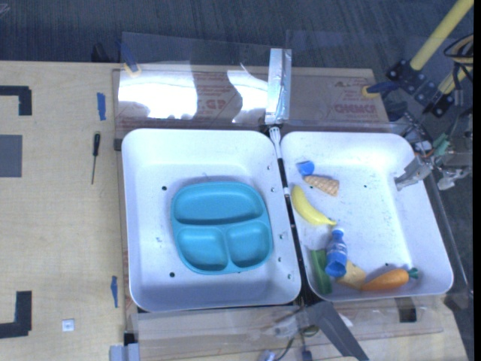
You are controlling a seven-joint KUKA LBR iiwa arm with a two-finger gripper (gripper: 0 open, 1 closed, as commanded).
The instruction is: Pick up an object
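The right bin [376, 156] holds several toy items. A small blue piece [304, 168] and a tan waffle cone [323, 184] lie near its back left. A yellow banana [310, 209] rests by the left wall. A blue bottle [337, 253], a green item [320, 271], a yellow piece [352, 275] and an orange carrot [385, 279] crowd the front. My gripper [418, 171] hangs over the bin's right rim, apart from all the items, with nothing seen in it.
The left bin [143, 156] holds a blue divided plate [221, 226]. A clear plastic sheet and a metal divider [277, 85] stand behind the bins. A yellow rod [445, 22] and cables sit at the upper right.
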